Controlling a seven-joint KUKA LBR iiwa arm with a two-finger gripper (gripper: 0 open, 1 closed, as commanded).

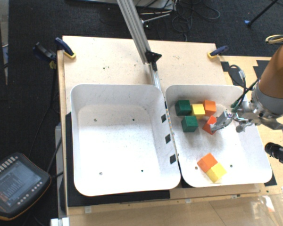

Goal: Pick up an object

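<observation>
The right bin holds several small blocks. In its far part a green block, a yellow block and an orange block stand in a row. In front of them are a second green block and a red block. An orange block and a yellow block lie together near the front wall. My gripper reaches in from the right, low in the bin, its tip right against the red block's right side.
The left bin lies beside the right one, with a shared middle wall. A slanted metal rail crosses the back of the bench. Clamps sit at the board's far corners. A teach pendant lies at the lower left.
</observation>
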